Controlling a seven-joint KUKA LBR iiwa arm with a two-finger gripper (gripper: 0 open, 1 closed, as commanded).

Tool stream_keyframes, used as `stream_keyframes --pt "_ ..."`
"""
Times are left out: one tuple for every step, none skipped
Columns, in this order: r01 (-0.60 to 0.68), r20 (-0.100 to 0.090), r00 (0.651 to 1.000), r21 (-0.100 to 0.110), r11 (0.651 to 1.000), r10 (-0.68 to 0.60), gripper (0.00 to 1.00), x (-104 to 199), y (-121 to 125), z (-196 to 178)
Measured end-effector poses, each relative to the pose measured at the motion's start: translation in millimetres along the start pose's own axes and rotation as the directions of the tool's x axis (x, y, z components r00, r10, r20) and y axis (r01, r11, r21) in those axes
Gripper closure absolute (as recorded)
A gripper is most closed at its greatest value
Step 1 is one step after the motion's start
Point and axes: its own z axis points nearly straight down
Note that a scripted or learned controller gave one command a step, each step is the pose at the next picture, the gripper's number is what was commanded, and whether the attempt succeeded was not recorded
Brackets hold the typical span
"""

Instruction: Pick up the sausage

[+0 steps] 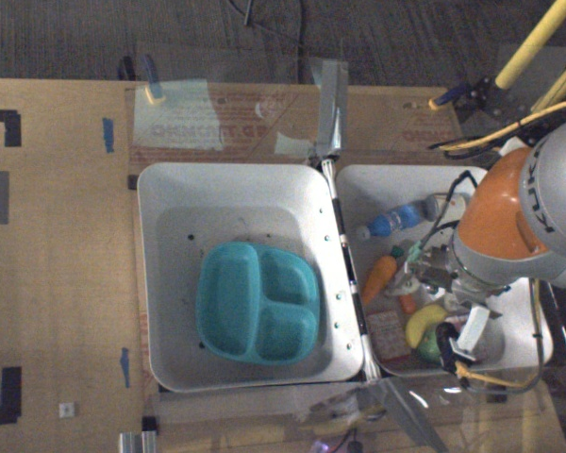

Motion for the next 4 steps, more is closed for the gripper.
stream_keyframes --pt "0.216 -0.001 0.976 -0.005 0.976 -0.216 0.0 -23.8 64.4 0.2" --pt "0.211 0.003 0.978 -0.007 0.977 -0.211 1.0 -27.3 64.8 -10.4" --pt "0.211 0.003 0.978 -0.006 0.978 -0.211 0.0 -27.3 64.7 -10.3" --pt "0.251 0.001 0.968 -0.005 0.968 -0.251 0.0 -22.2 45.1 -0.1"
